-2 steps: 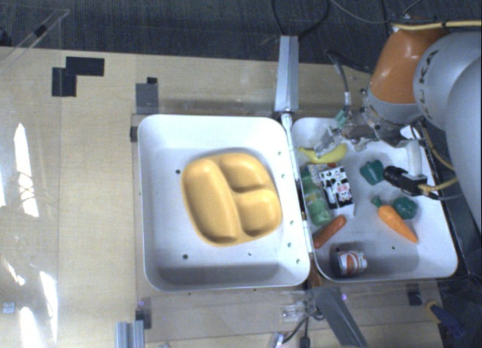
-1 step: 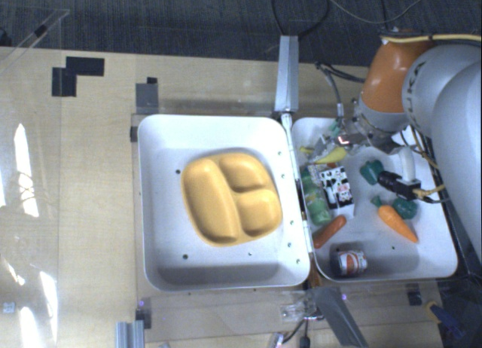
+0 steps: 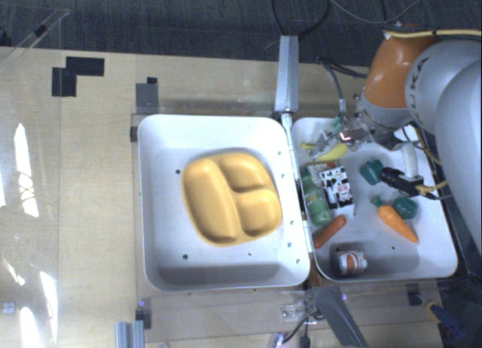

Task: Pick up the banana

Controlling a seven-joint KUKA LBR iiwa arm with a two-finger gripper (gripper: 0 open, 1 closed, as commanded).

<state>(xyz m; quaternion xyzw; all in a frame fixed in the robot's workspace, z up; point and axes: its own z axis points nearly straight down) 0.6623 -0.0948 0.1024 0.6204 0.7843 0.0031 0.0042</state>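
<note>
Camera view, from above at a slant: the banana (image 3: 330, 152) lies in the far left corner of the right bin (image 3: 440, 264), close to the divider wall and crowded by neighbours. A green packet (image 3: 315, 202) and a black-and-white carton (image 3: 336, 186) sit just nearer than it, with an orange sausage-shaped item (image 3: 329, 230) nearer again. The risk, in my judgement, is a fouled grasp: the fruit is wedged between the bin wall and this clutter, so a descent could strike the wall, clip the carton, or catch only the tip of the banana and let it slip. A second risk is taking the wrong item, since a carrot (image 3: 397, 222), a teal object (image 3: 371, 171) and a small can (image 3: 350, 261) also lie in that bin, though further right and nearer. The left bin (image 3: 151, 188) holds a yellow three-part tray (image 3: 230, 196) and plays no part. The gripper (image 3: 345, 132) sits low over the far edge of the right bin, just beside or touching the banana's far end; which, I cannot tell. Its degree of opening cannot be told from here either, and nothing can be confirmed as held. The grey arm (image 3: 444, 90) enters from the right.
</note>
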